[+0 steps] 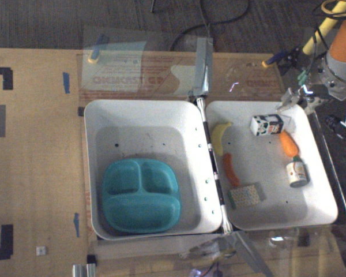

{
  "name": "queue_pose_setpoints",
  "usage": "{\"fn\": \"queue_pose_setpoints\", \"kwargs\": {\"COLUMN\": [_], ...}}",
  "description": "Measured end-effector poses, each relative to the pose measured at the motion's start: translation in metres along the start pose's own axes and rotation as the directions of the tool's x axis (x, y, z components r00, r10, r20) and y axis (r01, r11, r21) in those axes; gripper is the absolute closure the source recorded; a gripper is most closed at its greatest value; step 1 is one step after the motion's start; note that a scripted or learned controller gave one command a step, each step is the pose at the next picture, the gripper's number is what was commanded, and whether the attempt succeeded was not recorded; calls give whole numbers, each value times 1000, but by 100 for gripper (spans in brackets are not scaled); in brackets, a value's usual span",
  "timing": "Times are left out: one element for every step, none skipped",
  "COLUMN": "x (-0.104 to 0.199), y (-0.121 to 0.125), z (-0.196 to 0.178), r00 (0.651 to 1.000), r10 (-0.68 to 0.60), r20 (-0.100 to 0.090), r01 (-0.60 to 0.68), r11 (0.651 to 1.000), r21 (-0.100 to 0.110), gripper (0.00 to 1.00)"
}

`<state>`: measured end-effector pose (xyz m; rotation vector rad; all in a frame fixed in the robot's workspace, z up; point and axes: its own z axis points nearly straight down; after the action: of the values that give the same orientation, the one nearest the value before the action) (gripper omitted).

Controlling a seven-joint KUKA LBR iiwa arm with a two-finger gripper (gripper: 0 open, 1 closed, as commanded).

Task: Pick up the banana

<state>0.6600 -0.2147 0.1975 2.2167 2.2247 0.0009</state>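
Camera view: your banana (pixel 221 137) lies untouched in right bin (pixel 326 203); gripper (pixel 297 97) near far corner, well apart, grip state unreadable. Whole pick remains.

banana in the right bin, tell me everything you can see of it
The banana is a short, pale yellow, curved fruit that looks like smooth plastic or peel; the view is too soft to tell which. It lies flat on the floor of the right bin, in the upper left part, close along the wall shared with the left bin. Its arc bulges toward that wall, one end pointing up-right. The orange sausage-like piece lies just below it, apart or barely meeting. The gripper is up at the bin's far right corner, away from it.
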Motion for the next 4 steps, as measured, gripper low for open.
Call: {"fn": "queue_pose_setpoints", "kwargs": {"x": [-6, 67, 9, 53], "y": [9, 8, -1, -22], "z": [-53, -26, 81, 83], "r00": [999, 999, 1000, 978], "r10": [36, 44, -21, -204], "r20": [2, 0, 3, 29], "r01": [-36, -44, 21, 206], "r11": [999, 999, 999, 977], "r21": [-2, 1, -26, -52], "gripper": [0, 0, 0, 0]}}
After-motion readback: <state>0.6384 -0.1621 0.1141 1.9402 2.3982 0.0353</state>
